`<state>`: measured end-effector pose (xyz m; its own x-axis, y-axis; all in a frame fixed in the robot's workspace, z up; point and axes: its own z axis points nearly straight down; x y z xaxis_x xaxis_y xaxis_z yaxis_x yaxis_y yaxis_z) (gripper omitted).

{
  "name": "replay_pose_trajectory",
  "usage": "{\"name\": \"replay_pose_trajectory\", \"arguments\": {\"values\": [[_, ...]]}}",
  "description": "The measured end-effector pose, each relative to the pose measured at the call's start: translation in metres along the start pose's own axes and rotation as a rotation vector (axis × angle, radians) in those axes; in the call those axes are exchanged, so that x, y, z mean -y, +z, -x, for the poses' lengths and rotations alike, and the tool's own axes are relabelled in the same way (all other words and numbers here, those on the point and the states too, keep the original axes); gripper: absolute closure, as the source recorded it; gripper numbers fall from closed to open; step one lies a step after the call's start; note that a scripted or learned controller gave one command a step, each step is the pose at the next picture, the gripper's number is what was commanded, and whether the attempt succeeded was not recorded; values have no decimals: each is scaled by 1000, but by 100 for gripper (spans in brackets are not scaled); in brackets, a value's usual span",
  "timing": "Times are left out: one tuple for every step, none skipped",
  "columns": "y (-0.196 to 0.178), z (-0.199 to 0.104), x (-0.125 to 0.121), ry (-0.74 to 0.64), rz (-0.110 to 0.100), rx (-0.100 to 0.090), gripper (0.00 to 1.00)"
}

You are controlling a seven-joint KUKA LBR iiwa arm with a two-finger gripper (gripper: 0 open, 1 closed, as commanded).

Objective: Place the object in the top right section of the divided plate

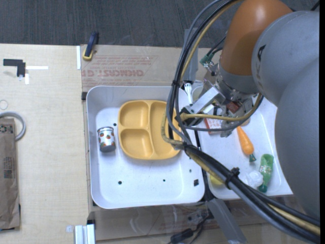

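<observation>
Far to the left of the divided plate (144,131), at the bench's edge, lie a brown paper bag (7,173) and a grey ring (17,125) just above it. Up and left of the plate, a black bracket (14,64) sits on the wooden top. Nearer, a yellow-and-black tool (91,46) rests at the corner of a printed cardboard sheet (124,65).

The left bin (137,194) holds the plate in its upper middle. Just left of the plate, close but apart from its rim, stands a small silver can (106,139) with a spotted label. The plate is yellow, with two small sections toward the can and one long section on its far side. All the yellow that shows is bare. Black cables (175,121) cross its right rim.

Right of the plate, the gripper (216,110) hangs over the seam between the bins, above the right bin (277,187). Hoses and the wrist cover it, so whether it is spread or pinching anything cannot be told. A red-and-white packet (219,124) shows just beneath it. Further right of the plate lie an orange carrot (246,141), a yellow item (215,179) half under the cables, and a green bottle (265,172).
</observation>
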<state>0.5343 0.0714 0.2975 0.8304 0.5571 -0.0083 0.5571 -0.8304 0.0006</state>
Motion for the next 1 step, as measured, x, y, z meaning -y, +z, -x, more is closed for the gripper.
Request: {"name": "replay_pose_trajectory", "arguments": {"values": [[0,0,0,0,0,0,0]]}}
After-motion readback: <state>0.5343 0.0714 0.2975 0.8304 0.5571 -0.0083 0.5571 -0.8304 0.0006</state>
